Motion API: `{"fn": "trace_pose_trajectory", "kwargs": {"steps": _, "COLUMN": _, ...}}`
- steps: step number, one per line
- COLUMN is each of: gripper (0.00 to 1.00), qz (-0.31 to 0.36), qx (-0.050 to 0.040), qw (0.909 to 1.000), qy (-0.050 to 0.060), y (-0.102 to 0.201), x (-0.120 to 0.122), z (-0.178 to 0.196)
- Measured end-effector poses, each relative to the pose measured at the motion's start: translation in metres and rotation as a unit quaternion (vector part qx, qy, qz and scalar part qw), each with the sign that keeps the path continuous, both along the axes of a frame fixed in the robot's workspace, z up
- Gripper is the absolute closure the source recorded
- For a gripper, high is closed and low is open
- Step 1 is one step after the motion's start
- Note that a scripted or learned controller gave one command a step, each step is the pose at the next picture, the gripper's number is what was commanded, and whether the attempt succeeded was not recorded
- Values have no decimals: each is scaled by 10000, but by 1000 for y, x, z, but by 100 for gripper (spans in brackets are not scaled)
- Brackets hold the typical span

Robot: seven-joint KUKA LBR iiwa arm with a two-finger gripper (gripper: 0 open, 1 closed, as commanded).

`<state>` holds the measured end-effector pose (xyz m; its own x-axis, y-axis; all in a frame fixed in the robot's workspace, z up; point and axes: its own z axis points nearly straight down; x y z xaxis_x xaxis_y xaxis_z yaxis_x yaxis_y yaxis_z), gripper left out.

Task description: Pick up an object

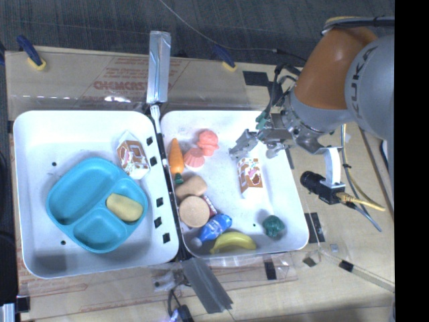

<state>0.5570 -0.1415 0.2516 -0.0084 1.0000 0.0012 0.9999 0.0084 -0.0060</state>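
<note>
Your gripper point(249, 145) hovered over the right bin's point(295, 206) far right corner, just above a small carton point(250, 176), likely lining up a grasp; you could not tell whether its claw was apart or together.

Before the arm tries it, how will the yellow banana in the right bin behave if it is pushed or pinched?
The banana looks smooth and glossy, so it may slip from a pinch. Its curved shape probably lets it rock or spin when pushed. It lies against the bin's near wall, beside the blue object, which could block a sideways push.
</note>
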Motion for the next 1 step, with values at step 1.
{"fn": "trace_pose_trajectory", "kwargs": {"steps": 1, "gripper": 0, "qz": -19, "qx": -43, "qw": 9999, "qy": -150, "y": -42, "x": 16, "z": -133}}
